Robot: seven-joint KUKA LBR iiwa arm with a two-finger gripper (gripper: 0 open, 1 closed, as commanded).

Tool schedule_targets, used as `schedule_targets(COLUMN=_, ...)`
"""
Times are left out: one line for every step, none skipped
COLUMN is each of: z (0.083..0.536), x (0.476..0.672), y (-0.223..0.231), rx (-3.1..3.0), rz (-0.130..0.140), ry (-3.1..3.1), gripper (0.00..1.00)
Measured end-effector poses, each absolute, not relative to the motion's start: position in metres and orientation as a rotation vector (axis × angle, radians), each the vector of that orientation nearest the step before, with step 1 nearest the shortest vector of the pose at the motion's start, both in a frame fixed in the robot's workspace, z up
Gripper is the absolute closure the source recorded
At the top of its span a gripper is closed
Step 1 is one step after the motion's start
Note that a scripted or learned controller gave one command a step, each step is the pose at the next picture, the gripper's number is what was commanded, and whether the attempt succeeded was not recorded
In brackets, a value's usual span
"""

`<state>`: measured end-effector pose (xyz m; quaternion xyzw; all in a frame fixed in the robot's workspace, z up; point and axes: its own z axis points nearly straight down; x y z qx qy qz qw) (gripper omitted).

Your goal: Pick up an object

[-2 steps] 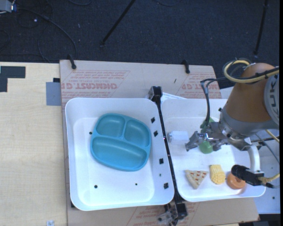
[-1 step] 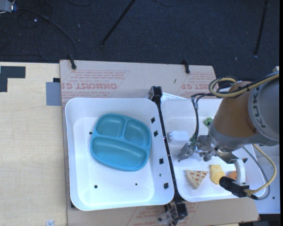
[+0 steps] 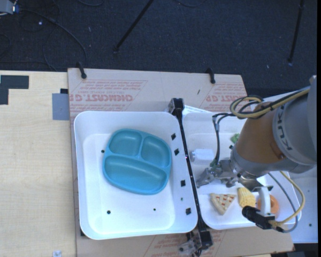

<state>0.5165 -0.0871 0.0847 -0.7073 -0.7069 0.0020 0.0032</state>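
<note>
Arm [image 3: 273, 138] comes in from the right, bent over the right bin [image 3: 203, 123], orange band above the wrist facing the camera. Gripper [image 3: 209, 174] sits low over the middle of that bin, near the divider side. Open or closed: can't tell, the wrist and cabling hide that end.

Right bin count, what's visible:
- 1 waffle-patterned wedge [image 3: 223, 202], tan, lying flat near the front wall, just below the gripper, apart from it.
- 1 yellow corn-like piece [image 3: 246, 197], just right of the wedge.
- 1 orange-and-white item [image 3: 268, 203], right of the corn, partly behind a black cable end.
- 1 small green bit [image 3: 235, 138] at the arm's left edge, mostly hidden, can't identify.

Nothing seen between the fingers.

Left bin [image 3: 91, 197]: 1 blue plate [image 3: 137, 160], three compartments, lying flat near the centre, slightly tilted in plan.

2 white bins total, side by side, sharing a black divider rail [image 3: 185, 167]. Both sit on a cardboard sheet [image 3: 117, 92] with red print, on a light wood bench [image 3: 27, 170]. Dark floor with cables behind.
</note>
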Motion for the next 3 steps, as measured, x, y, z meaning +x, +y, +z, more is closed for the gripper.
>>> schedule_targets(z=0.095, x=0.518, y=-0.088, rx=-2.221, rz=0.005, ry=-2.209, gripper=1.0)
schedule_targets(z=0.135, x=0.523, y=-0.091, rx=-2.218, rz=0.003, ry=-2.22, gripper=1.0)
schedule_targets(z=0.182, x=0.532, y=-0.086, rx=-2.218, rz=0.002, ry=-2.221, gripper=1.0)
